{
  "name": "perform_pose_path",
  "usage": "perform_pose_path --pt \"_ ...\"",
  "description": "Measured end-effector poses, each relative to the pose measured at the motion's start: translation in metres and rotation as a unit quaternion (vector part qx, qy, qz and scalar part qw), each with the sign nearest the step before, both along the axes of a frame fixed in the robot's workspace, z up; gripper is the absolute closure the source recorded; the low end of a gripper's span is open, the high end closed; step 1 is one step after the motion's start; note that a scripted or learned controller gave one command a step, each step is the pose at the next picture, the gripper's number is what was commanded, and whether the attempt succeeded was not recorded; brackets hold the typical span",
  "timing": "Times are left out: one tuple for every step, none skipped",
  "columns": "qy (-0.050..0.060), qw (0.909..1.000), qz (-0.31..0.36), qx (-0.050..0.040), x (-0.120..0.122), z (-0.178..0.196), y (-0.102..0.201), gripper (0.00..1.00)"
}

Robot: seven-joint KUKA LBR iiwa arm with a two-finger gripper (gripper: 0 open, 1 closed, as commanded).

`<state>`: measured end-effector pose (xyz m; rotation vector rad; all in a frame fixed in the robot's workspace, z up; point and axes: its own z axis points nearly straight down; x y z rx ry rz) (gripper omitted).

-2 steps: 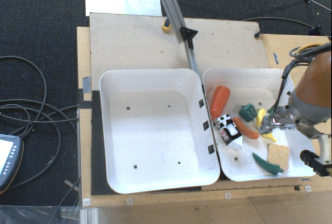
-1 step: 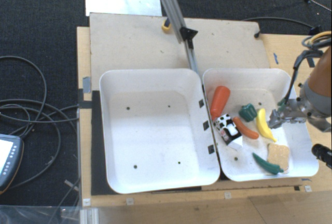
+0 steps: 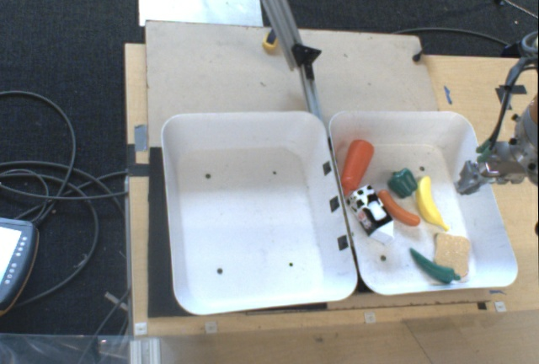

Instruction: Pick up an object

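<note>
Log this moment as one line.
hand: over right bin's right rim | held: nothing seen | nearest: banana | left bin: untouched

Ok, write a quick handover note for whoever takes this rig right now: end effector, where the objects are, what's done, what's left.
End effector: over the right rim of the right bin, nothing seen in it; whether it is open or shut can't be told.
Objects, all lying in the right bin: carrot, green pepper, banana, black-and-white block, orange sausage, tan bread slice, dark green pod.
Left bin: bare white floor.
Done: nothing picked yet.
Left: descend, grasp one object, lift. The banana lies nearest.
</note>
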<state>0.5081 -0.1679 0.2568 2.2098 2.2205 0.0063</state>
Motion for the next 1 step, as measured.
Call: perform_pose_path --pt "0.004 1.0000 0.003 0.0028 -0.0009 -0.0081 0.0584 1.00"
